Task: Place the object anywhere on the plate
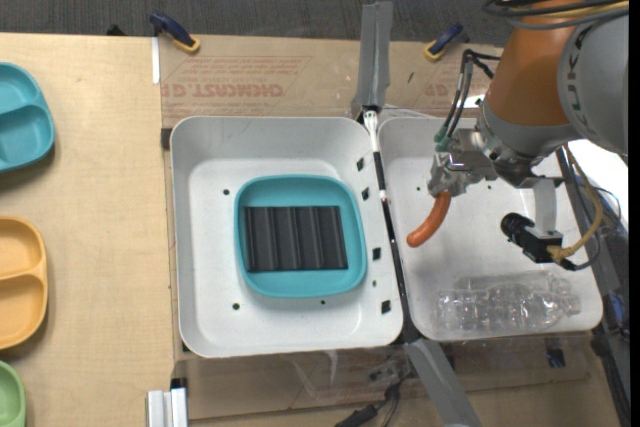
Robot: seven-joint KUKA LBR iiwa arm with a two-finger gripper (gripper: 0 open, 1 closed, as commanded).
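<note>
You are looking down on a bench whose far left edge is carrying three spare trays — a teal divided tray (22,127), an orange divided tray (20,281) below it, and a sliver of a green one (8,397) at the bottom corner. Moving right, the left bin (200,245) is holding the teal plate (300,235), its dark ribbed centre lying flat and bare. Past the divider, the right bin (410,155) is where the arm (560,65) is reaching in. Its gripper (445,183) is pinching the upper end of the orange sausage (431,220) — the task's object — which is hanging down at a slant, its lower tip pointing toward the divider, well apart from the plate. A crumpled clear plastic bottle (505,303) is lying near the right bin's front wall.
</note>
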